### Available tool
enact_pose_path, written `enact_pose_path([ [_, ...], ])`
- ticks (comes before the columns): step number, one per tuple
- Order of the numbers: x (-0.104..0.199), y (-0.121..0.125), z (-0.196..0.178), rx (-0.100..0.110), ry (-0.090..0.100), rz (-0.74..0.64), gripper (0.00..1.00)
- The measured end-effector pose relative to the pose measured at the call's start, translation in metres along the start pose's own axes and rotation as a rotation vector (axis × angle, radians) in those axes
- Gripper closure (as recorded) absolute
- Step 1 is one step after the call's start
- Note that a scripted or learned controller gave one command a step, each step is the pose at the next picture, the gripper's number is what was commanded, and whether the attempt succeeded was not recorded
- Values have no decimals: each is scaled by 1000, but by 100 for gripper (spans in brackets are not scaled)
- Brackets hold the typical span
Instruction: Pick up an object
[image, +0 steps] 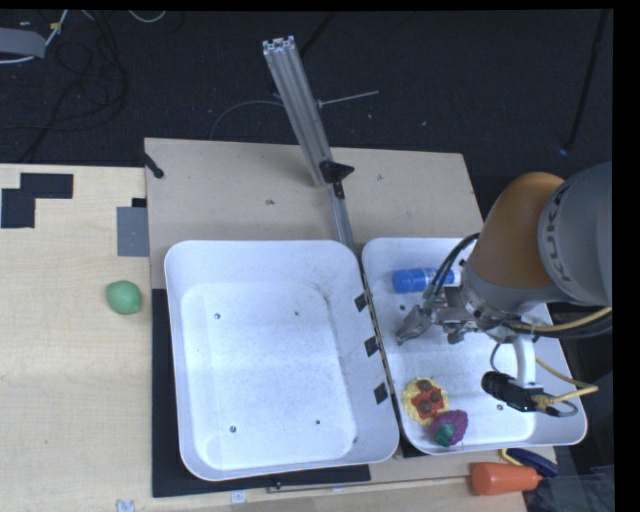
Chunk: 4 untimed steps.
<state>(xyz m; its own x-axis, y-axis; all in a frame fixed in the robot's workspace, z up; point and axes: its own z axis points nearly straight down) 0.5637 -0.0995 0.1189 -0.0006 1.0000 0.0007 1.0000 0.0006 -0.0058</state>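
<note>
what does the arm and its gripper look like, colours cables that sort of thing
The arm is bulky, rounded and grey, with a broad orange band above the wrist. Dark cables loop from the wrist, beside some yellowish ones lower down. The gripper is a small grey metal piece with thin fingers.

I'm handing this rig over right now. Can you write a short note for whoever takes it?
Hand: low over the right bin, near its left wall; nothing visibly gripped, and whether it is open or shut is unclear.
Things: blue bottle at the bin's far end, beside the hand; yellow toy and purple toy at the near end. Green ball lies on the bench, left of the left bin.
Done: no object lifted.
Left: grip one and raise it.
</note>
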Motion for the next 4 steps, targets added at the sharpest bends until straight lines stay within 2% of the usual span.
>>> enact_pose_path([
  [1,-2,1,-13,-5,-1,3,100],
  [2,-3,11,-69,-10,-1,1,100],
  [3,-3,11,-91,-8,-1,2,100],
  [4,39,-5,-103,-6,0,-2,100],
])
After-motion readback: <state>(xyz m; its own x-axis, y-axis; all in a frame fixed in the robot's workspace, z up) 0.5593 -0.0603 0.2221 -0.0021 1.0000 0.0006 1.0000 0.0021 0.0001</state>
